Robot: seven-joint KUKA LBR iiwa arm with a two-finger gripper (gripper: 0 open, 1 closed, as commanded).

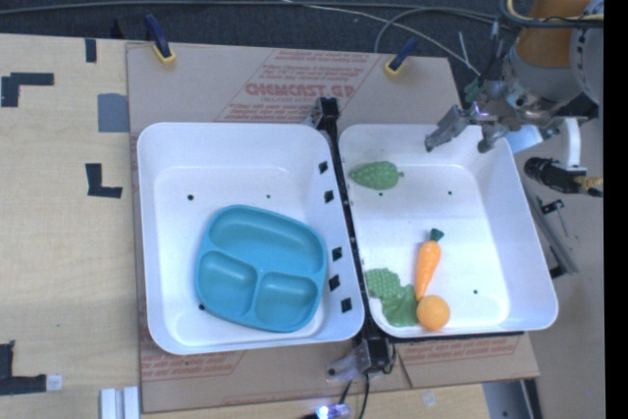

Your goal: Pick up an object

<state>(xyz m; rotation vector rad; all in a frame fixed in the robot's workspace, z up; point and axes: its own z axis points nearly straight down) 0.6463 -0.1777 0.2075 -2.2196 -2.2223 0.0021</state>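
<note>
Bins are set side by side on a cardboard sheet (294, 88). Left bin (167, 162) is seen to carry a blue divided plate (261, 268), the largest item present; it is judged rigid and smooth, with only a thin rim to pinch, so a poor candidate for two fingers.

Right bin (520, 211) is where the smaller toy foods are found. Leafy green piece (376, 176) is noted at the far left of that bin, close to the divider, well apart from the rest. Second leafy green piece (390, 294) is noted at the near left corner, touching or nearly touching the orange ball (433, 312). Both greens are judged light, thin and low-lying, hard to get fingers under.

Carrot (428, 264) is seen lying lengthwise, green top toward the far side, tip just beside the ball. It is judged light, stiff and somewhat slick; a hold across the thick middle is favoured. Ball is judged likely to roll out of a pinch.

Gripper (461, 138) is held above the far rim of the right bin, fingers spread wide, nothing between them.
</note>
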